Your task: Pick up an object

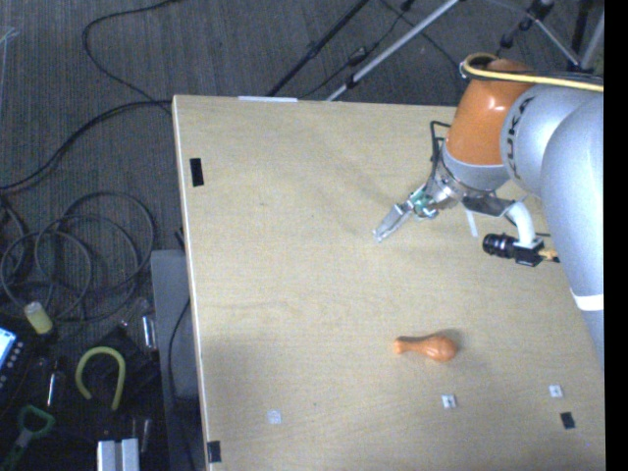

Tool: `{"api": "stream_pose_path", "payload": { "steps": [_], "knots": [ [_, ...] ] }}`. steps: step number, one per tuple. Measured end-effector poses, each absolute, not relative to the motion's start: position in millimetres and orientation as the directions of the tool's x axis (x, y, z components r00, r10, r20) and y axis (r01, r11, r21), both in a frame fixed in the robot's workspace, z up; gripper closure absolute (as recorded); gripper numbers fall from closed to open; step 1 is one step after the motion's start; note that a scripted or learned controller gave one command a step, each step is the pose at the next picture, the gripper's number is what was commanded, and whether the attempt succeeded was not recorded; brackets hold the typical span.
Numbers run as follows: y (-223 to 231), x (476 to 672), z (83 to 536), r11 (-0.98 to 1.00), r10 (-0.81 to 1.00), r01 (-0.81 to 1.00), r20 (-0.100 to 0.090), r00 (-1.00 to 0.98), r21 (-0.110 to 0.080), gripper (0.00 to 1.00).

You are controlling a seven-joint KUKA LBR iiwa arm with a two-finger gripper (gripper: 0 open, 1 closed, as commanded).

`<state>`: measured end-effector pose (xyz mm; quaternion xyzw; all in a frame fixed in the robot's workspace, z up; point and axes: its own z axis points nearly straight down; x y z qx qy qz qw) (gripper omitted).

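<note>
An orange, gourd-shaped object (429,346) lies on its side on the tan bench top (294,283), toward the near right. My gripper (386,230) hangs above the bench's middle right, pointing down and to the left, about a hand's width behind the orange object and well apart from it. Its fingers look pressed together into one narrow tip, with nothing between them. The grey arm with its orange band (481,126) reaches in from the right.
Small square markers (448,400) dot the near right of the bench, and a black tag (197,172) sits by its left edge. Cables (78,253) and a green hook (98,366) lie on the floor to the left. Tripod legs (412,27) stand behind the bench.
</note>
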<state>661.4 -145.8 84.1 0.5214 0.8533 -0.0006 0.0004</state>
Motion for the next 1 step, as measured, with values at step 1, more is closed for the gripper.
{"api": "stream_pose_path", "payload": {
  "steps": [1],
  "knots": [
    [-144.7,661.8,93.4,0.455,0.890,0.890,0.001,-0.455,0.002,1.00]
  ]
}}
